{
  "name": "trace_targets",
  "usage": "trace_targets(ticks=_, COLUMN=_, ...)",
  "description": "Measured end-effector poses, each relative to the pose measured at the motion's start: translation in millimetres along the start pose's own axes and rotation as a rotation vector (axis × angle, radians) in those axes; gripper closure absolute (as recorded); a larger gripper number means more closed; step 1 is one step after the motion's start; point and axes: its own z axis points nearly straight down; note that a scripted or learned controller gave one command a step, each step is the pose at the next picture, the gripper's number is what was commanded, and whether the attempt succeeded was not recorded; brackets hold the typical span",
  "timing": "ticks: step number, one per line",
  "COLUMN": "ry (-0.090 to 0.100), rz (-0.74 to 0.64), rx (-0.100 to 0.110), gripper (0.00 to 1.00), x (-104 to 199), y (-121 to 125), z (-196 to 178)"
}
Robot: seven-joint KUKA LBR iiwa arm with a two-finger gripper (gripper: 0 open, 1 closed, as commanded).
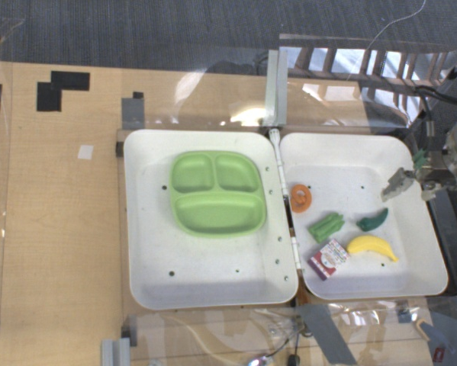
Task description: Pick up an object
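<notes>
The right bin point(350, 155) holds several small items: an orange round piece point(300, 197) by its left wall, a light green pickle-like piece point(326, 226), a dark green piece point(374, 220), a yellow banana point(371, 247) and a small red-and-white packet point(329, 258). My gripper point(409, 181) hangs over the bin's right side, above and to the right of the dark green piece, with nothing visibly between its fingers. The arm comes in from the right edge.
The left bin point(148, 273) carries a light green divided plate point(217, 192). A metal divider point(283, 204) runs between the bins. A metal rail frame point(365, 59) stands behind the right bin. Wooden bench surface lies to the left.
</notes>
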Motion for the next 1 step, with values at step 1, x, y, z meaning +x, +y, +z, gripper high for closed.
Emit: trace_targets(ticks=1, ry=-0.003, rz=-0.033, rx=-0.012, gripper=0.00, x=-6.4, y=-49.0, z=132.8)
